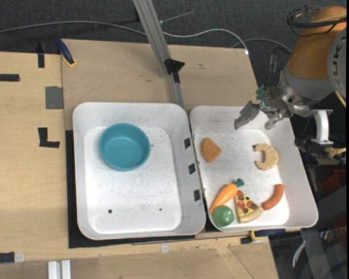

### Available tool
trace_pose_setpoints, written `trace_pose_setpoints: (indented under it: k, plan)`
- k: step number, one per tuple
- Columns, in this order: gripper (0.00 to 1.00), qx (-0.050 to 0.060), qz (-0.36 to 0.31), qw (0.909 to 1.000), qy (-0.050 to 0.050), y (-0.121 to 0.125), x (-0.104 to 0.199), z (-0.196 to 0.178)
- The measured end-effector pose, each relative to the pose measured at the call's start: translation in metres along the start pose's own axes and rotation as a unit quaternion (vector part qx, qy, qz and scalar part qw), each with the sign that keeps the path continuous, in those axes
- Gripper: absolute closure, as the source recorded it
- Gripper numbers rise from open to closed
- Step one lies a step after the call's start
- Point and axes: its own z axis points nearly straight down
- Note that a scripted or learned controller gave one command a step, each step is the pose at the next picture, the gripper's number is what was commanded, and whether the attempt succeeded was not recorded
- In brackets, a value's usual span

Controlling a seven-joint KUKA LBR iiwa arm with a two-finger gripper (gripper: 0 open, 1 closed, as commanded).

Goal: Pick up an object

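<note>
The right bin [221,121] holds several toy foods: an orange waffle piece [210,150], a tan croissant [266,156], a carrot [225,193], a green ball [223,215], a pizza slice [246,207] and a red sausage [273,197]. My gripper [257,117] hangs over the bin's far right part, above and behind the croissant. Its two fingers [244,116] are spread apart with nothing between them.
The left bin [87,173] holds a blue bowl [125,146]. A grey metal pole [157,39] slants down to the gap between the bins. Cables run across the dark floor behind the bench. Bare bin floor lies between the waffle piece and the croissant.
</note>
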Motion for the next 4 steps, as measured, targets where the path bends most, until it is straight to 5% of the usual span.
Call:
trace_pose_setpoints:
  k: [1,3,4]
  plan:
    - [0.00,0.000,0.000,1.0000,0.000,0.000,0.000,0.000]
    - [0.00,0.002,0.001,1.0000,-0.001,-0.001,-0.005,0.109]
    - [0.00,-0.005,0.001,1.0000,0.000,0.003,-0.006,0.142]
